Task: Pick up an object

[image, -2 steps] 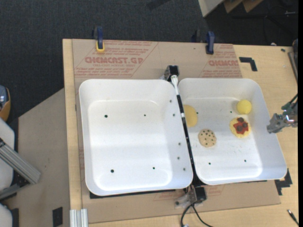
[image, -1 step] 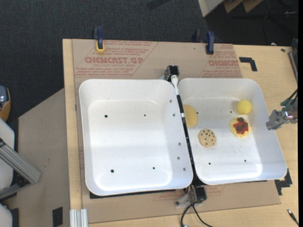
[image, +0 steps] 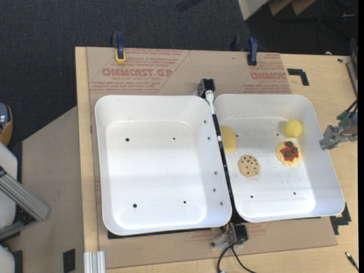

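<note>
The hand waits at the side; nothing is picked up yet.

The hand (image: 335, 135) sits just past the right bin's (image: 318, 201) right wall, over the surface (image: 170, 67). I cannot tell if it is spread or pressed together. Four toys lie in that bin: a yellow ball (image: 293, 128), a little pizza (image: 289, 152), a cookie (image: 248, 165) and a yellow piece (image: 228, 139) by the left wall. I think the hand must next move over one toy, maybe the pizza, and go down.

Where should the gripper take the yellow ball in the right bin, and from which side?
Take the ball across its middle, coming straight down from above. It is round, so any pair of opposite sides serves. Probably best to keep the grip line away from the pizza lying close in front of it.
</note>
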Robot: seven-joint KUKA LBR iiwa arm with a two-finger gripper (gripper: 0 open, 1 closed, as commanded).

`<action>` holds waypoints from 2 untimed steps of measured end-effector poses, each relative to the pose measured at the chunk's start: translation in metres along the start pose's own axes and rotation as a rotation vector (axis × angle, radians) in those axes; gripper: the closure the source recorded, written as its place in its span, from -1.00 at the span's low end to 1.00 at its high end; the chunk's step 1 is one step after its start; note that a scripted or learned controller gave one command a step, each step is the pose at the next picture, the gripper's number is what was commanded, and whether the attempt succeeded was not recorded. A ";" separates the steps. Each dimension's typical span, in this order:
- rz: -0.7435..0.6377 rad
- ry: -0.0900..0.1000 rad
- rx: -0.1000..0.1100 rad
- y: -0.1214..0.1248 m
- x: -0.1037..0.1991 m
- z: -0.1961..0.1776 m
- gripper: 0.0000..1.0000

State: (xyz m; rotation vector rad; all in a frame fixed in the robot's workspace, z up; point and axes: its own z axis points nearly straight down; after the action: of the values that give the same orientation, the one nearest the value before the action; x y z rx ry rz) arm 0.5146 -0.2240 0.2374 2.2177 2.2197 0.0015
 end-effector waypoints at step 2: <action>0.000 0.000 0.000 -0.025 0.000 0.008 1.00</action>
State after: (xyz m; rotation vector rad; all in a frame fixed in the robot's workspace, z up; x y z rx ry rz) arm 0.4894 -0.2241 0.2293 2.2176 2.2193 0.0013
